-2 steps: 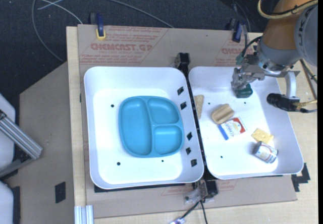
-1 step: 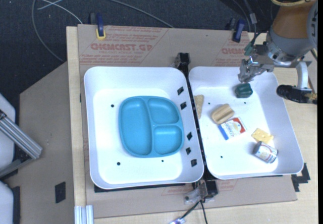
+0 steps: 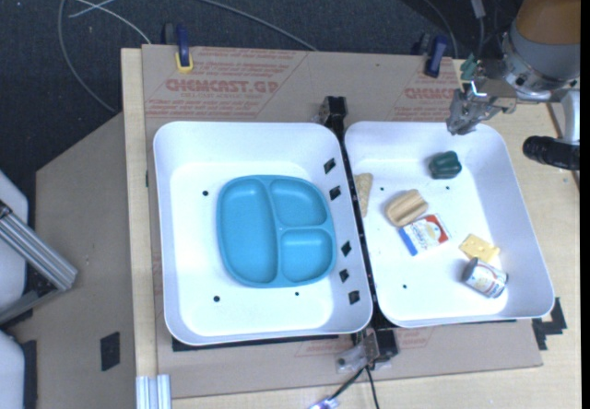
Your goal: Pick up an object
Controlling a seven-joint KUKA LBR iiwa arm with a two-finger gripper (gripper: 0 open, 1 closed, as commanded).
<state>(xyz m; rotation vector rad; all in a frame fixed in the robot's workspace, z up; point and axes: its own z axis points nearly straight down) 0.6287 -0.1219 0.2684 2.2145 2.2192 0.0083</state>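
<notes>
Two white bins sit side by side on a board printed "CHEMCAST GP" (image 3: 221,85). In the left bin (image 3: 184,287) lies a blue divided plate (image 3: 276,230). In the right bin (image 3: 433,297) are a bread roll (image 3: 406,207), a red-and-white packet (image 3: 424,235) whose lettering is too small to read, a dark green lump (image 3: 445,164), a yellow wedge (image 3: 478,248) and a small can (image 3: 484,278). Above that bin's far edge hangs the gripper (image 3: 461,124); whether it is parted or holds anything, I cannot tell.
</notes>
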